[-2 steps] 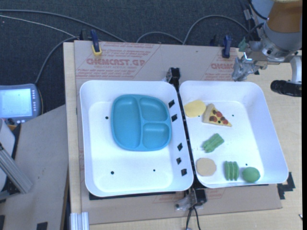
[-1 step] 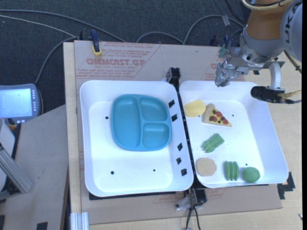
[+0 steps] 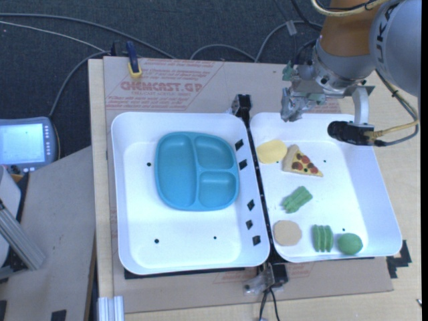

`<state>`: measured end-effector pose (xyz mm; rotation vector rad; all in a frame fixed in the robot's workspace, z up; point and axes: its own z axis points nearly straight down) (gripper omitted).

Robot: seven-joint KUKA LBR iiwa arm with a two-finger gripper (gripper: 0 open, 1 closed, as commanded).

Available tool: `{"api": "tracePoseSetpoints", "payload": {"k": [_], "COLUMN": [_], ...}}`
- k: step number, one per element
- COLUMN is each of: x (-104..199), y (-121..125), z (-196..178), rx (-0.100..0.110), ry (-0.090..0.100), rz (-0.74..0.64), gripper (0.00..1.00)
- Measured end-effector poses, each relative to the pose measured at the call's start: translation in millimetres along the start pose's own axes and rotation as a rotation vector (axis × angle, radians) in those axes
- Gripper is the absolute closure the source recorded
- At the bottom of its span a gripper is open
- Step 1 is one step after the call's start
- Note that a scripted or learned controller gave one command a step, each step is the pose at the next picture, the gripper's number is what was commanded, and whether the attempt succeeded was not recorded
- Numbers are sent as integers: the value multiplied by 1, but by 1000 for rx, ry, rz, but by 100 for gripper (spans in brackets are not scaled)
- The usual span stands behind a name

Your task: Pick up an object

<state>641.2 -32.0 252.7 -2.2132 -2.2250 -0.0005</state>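
**Pincer hangs above the right bin's far edge, food toys lying nearer the camera**

A grey arm with an orange band reaches in from the right. Its pincer point(image 3: 292, 112) sits over the far rim of the right bin point(image 3: 374, 179); whether it is wide or narrow cannot be told, and nothing is seen held in it.

The closest pickable things lie just toward the camera from it: a yellow round piece point(image 3: 271, 151) almost straight below, and beside that, to the right, a pizza slice point(image 3: 301, 162) whose long axis runs left to right. Farther down the bin lie 4 more toys, well apart from the pincer. The left bin point(image 3: 134, 179) holds a blue divided plate point(image 3: 197, 171).

The coming move likely means descending slightly toward the camera.
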Motion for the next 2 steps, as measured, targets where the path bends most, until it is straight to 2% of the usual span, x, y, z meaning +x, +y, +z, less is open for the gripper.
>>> {"api": "tracePoseSetpoints", "payload": {"k": [1,2], "x": [53,102], "y": [-10,-11], "z": [16,11], "rx": [2,-2], "ry": [0,-1], "rz": [0,0], "gripper": [100,100]}}
